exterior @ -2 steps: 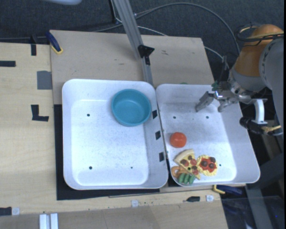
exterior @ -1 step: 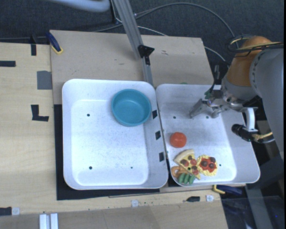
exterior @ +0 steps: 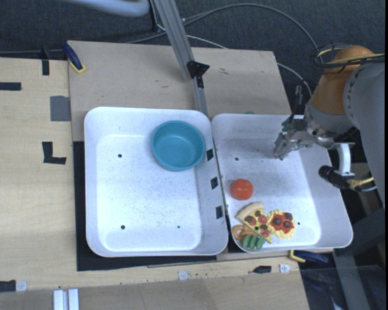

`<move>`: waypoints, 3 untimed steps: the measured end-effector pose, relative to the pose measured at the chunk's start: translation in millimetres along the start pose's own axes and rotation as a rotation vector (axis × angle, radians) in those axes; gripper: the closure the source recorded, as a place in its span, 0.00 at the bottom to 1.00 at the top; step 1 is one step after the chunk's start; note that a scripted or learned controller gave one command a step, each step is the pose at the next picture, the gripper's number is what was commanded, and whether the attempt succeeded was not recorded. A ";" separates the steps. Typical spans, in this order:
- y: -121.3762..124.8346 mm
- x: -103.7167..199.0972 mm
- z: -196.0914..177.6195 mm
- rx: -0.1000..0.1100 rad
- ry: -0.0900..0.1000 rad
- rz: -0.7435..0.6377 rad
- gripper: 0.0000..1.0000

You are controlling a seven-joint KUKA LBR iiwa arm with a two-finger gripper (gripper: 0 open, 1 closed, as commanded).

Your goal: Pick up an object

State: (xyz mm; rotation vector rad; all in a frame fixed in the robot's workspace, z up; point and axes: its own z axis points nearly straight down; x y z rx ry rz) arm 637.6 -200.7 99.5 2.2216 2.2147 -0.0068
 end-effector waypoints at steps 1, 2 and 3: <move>1.8 -3.5 -62.5 -0.005 0.005 -0.004 1.00; 2.5 -3.8 -115.2 -0.003 0.005 -0.004 1.00; -2.3 57.3 -123.9 -0.001 0.008 -0.008 1.00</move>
